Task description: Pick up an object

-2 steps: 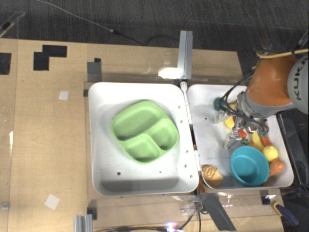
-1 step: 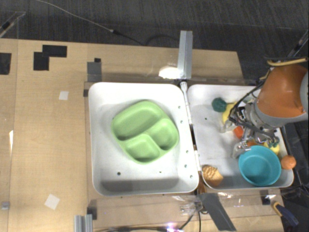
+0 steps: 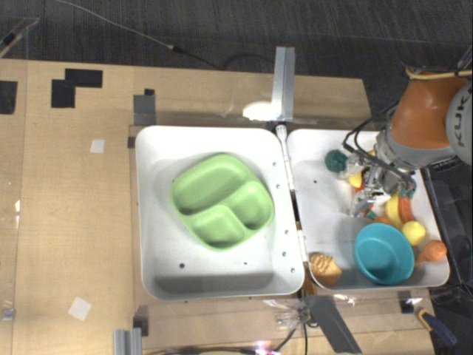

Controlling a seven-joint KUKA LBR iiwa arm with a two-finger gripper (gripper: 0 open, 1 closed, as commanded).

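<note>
The left bin [image 3: 151,272] holds a green divided plate [image 3: 222,200], lying tilted with its three compartments facing up, well to the left of the metal divider post [image 3: 284,87] that stands at the far end of the seam between the bins. Just right of that seam, in the right bin [image 3: 318,220], a tan bread-like piece [image 3: 324,268] sits in the near corner. Further right, a teal bowl [image 3: 383,252] rests upright, near the front wall. A small dark green object [image 3: 336,160] lies toward the far side, right of the post. The arm [image 3: 429,120] comes in from the right, its orange band above the wrist, angled down into the right bin. The gripper [image 3: 367,194] points down among small yellow, orange and red pieces just beyond the bowl; whether its fingers are parted or closed on anything cannot be told. A yellow ball [image 3: 414,233] and an orange fruit [image 3: 433,251] lie right of the bowl.
</note>
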